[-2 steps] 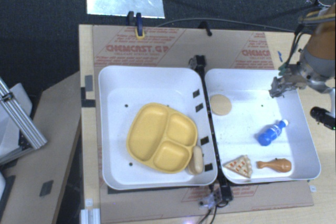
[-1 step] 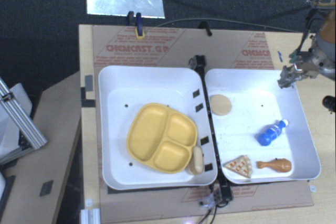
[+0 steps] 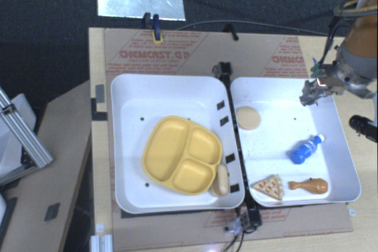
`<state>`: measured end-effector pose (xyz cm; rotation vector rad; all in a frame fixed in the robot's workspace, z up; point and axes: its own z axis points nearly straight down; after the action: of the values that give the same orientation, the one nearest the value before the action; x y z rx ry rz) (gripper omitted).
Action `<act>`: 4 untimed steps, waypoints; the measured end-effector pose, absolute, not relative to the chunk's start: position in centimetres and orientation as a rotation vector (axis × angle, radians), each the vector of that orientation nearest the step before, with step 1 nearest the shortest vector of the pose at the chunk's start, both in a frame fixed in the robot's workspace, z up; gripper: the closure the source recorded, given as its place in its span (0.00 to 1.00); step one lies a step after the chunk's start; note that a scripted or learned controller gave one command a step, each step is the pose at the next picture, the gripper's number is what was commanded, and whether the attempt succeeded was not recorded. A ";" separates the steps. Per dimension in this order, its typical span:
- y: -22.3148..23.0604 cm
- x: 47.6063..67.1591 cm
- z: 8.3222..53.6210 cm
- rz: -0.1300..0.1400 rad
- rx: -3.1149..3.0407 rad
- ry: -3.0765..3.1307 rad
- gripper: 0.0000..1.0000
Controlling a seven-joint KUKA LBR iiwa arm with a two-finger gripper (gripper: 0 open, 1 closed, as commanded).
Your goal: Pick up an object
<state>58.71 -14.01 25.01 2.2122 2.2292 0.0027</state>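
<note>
White plastic lies under me: two shallow bins side by side on the bench. My gripper (image 3: 309, 95) hangs over the far right corner of the right bin (image 3: 277, 127), near its back rim, with the grey arm and its orange band (image 3: 361, 38) reaching in from the right. How far my fingers are parted I cannot tell; they are small and dark from up here, and I see nothing between them.

Below me in the right bin, a round tan cookie (image 3: 248, 118) sits close to the divider. A blue bottle (image 3: 305, 150) with a white cap lies tilted near the middle, well apart from my gripper. Along the near edge rest a pizza slice (image 3: 269, 187) and, just beside it, a brown drumstick (image 3: 309, 186).

Over in the left bin (image 3: 136, 97), a yellow divided tray (image 3: 180, 153) lies flat, and a pale bread roll (image 3: 221, 179) touches its near right corner.
</note>
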 end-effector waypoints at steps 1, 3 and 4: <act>-8.7 56.2 24.0 0.001 2.214 2.233 1.00; 0.1 53.2 23.9 0.001 2.213 2.233 1.00; 5.2 51.5 22.3 0.002 2.213 2.234 1.00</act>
<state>51.50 5.17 22.32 2.2130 2.2339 0.0018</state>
